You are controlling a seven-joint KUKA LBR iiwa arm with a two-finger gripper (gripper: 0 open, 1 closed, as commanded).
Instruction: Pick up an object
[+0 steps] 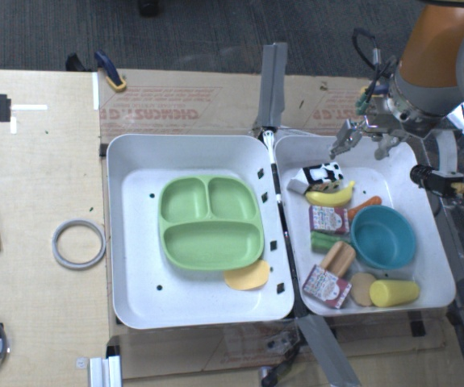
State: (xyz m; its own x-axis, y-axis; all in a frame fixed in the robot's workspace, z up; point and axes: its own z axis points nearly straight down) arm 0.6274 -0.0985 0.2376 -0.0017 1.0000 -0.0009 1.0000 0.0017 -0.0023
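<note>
The right bin [437,240] holds several objects: a yellow banana [330,194], a black-and-white block [322,173], a teal bowl [383,236], a yellow cup [393,293], two pink cartons [328,218], a brown cylinder [338,258] and an orange carrot [365,204]. My gripper [363,145] hangs above the bin's far edge, up and to the right of the black-and-white block. Its fingers are spread open with nothing between them.
In the left bin [127,240] lie a green divided plate [210,222] and a flat yellow piece [246,276]. A grey tape ring [78,243] lies on the bench to the left. A metal post [273,87] stands behind the bins.
</note>
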